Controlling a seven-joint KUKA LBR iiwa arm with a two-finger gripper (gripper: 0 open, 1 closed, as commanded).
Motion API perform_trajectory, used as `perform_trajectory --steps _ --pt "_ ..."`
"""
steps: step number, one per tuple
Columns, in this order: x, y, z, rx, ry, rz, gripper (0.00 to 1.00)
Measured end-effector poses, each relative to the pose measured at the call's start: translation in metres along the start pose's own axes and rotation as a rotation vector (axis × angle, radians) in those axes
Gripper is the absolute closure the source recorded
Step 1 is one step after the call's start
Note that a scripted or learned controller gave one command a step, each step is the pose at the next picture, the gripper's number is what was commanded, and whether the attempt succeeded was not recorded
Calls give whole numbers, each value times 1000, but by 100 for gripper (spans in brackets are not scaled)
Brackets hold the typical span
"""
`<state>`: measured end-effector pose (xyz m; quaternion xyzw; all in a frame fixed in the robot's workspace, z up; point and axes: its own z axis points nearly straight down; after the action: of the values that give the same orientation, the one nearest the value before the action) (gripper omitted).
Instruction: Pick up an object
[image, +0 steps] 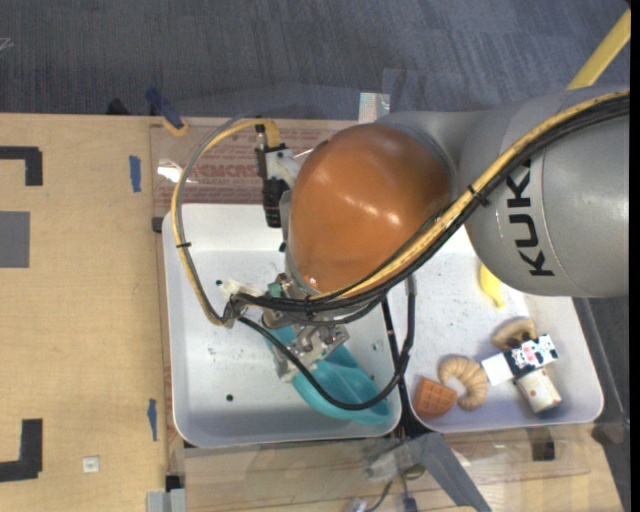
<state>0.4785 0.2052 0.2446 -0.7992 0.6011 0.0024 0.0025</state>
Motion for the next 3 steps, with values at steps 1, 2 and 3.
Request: perform_trajectory --steps 1,2,3 --pt "-13 -1 9 2 -8 -576 100" --pt "-20 -14 43 -3 -2 -784 100" --pt "-15 -32 148 10 8 -545 100"
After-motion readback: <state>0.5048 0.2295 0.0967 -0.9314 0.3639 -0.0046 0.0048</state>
